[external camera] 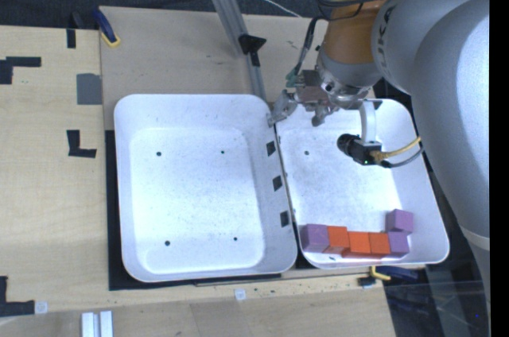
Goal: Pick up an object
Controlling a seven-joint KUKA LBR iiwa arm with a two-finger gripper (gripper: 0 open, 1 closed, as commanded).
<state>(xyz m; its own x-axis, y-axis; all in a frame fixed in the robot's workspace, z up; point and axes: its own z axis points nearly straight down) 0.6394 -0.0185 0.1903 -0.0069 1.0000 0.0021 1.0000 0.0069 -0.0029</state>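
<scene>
Looking down at the bench, all the blocks (358, 238) sit bunched along the near wall of the right bin (318, 168), purple and orange ones touching, probably slid there. The gripper (318, 101) hangs over that bin's far edge, well apart from them, holding nothing; can't tell its state.
</scene>
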